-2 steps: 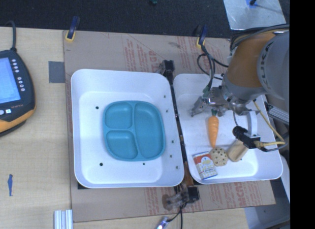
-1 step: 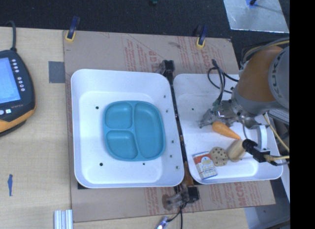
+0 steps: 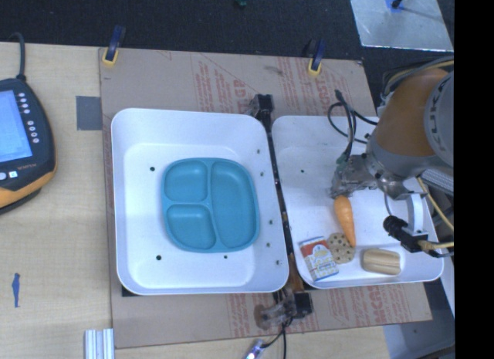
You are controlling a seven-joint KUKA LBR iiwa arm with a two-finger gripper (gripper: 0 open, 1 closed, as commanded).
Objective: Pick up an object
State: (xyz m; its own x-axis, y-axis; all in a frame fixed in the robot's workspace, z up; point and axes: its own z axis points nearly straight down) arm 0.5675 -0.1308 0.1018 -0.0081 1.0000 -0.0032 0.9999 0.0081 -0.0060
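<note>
**Gripper low in the right bin**

Left shallow white bin point(image 3: 131, 195): holds a blue plastic plate with three parts point(image 3: 210, 204). Right shallow white bin point(image 3: 305, 149): grey gripper point(image 3: 347, 184) just above an orange carrot point(image 3: 344, 219); jaws hard to see, cannot tell. Near front wall: tan wooden block point(image 3: 381, 261), small printed box point(image 3: 318, 258), round brown cookie point(image 3: 340, 248).

Blue divided plate point(image 3: 210, 204), left bin point(image 3: 123, 195)

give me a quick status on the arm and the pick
End effector low in right bin, just above carrot, grip state unclear. Cookie, wood block, small carton lie close by.
</note>
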